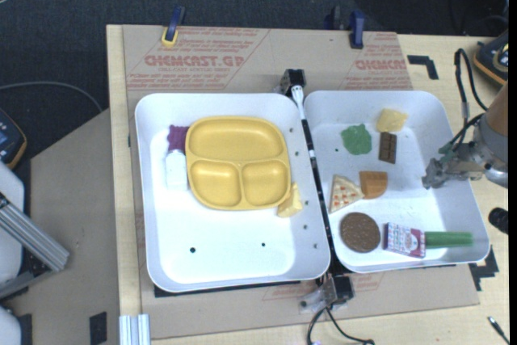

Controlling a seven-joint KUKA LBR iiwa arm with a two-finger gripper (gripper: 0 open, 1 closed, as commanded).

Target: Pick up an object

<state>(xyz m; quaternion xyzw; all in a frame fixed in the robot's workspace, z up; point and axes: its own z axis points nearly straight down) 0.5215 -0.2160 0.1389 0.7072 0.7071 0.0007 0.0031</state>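
My gripper (436,173) hangs over the right edge of the right bin (420,111), with the arm reaching in from the right. Nothing shows between its fingers. In this bin lie a green round piece (355,140), a pale yellow chunk (392,120), a brown bar (388,147), an orange-brown block (373,184), a pizza slice (345,193), a brown round patty (359,232), a pink carton (403,240) and a green stick (448,238). The gripper is right of the orange-brown block and above the green stick.
The left bin (226,254) holds a yellow divided tray (238,161), a purple item (177,136), a white item (174,170) and a yellow scrap (290,204). Clamps (171,30) sit at the board's far edge. Cables (462,77) run at the right.
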